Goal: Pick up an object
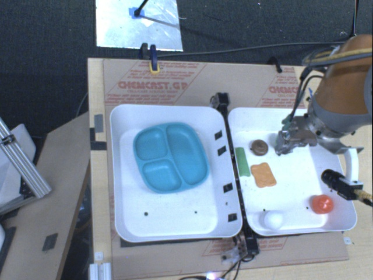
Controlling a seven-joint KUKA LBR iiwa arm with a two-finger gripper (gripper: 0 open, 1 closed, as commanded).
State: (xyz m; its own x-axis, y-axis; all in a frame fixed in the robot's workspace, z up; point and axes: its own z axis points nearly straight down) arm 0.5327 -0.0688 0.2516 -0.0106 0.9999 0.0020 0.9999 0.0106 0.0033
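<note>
Green bar (242,161) is laid lengthwise along right bin's (349,217) left wall. Tool (283,146) is seen just beside brown round object (259,148); finger opening cannot be told.

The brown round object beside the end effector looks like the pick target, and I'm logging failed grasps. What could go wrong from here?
The end effector sits right of the brown round object, not over it, so closing may miss or nudge it. If pushed, it could roll toward the orange flat piece or the green bar by the right bin's wall.
</note>
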